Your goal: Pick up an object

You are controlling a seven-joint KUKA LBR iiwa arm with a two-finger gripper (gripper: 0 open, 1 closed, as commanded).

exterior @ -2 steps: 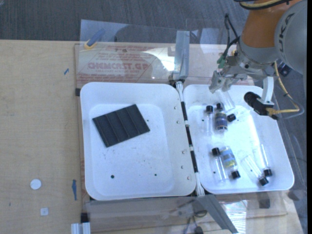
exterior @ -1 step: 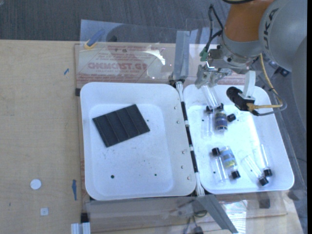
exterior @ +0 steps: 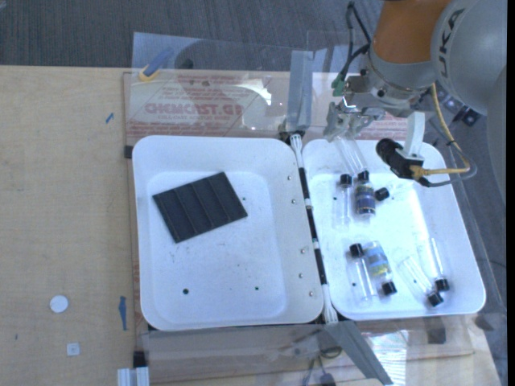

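Note:
My gripper (exterior: 346, 133) hangs over the far left corner of the right bin (exterior: 473, 256), under the arm's orange band. Just below it lies a clear vial with a black cap (exterior: 348, 167), pointing toward the gripper. A second vial with a dark label (exterior: 364, 197) rests beside it. Nearer the front of this bin are a labelled vial (exterior: 372, 262) and two more clear vials (exterior: 430, 276) with black caps. Nothing shows in the gripper's grasp.
The left bin (exterior: 138, 215) holds a dark grey ribbed slab (exterior: 199, 206) lying flat at its far left. A clear plastic sheet (exterior: 209, 95) stands behind the bins. A black fitting on a yellow cable (exterior: 396, 158) hangs from the arm over the right bin.

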